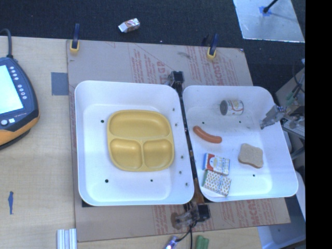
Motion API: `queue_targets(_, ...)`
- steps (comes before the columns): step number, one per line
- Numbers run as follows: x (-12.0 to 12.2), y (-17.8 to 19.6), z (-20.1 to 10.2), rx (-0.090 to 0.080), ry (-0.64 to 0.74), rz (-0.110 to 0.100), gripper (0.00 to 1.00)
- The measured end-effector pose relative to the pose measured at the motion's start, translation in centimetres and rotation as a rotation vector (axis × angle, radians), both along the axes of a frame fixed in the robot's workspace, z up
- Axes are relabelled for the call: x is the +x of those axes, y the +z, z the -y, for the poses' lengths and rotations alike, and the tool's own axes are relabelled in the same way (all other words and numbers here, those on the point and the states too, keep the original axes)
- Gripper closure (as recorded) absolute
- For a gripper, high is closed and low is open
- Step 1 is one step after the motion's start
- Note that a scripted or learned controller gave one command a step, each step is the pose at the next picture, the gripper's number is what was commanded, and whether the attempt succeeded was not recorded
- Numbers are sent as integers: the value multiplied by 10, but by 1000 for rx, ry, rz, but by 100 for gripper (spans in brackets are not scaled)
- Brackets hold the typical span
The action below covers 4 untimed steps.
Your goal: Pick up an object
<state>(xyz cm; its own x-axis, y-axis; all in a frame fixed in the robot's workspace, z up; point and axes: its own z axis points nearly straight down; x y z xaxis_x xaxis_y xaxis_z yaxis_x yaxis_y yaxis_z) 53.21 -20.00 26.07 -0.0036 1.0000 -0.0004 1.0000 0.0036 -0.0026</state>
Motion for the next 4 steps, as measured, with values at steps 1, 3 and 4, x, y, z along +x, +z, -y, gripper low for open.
queue_targets(1,48,-99,11,0,4,-3,0)
queue_targets(3,125,-167,-37,-2,1,3,0)
queue_targets(4,125,-167,-42,-2,-1,3,0)
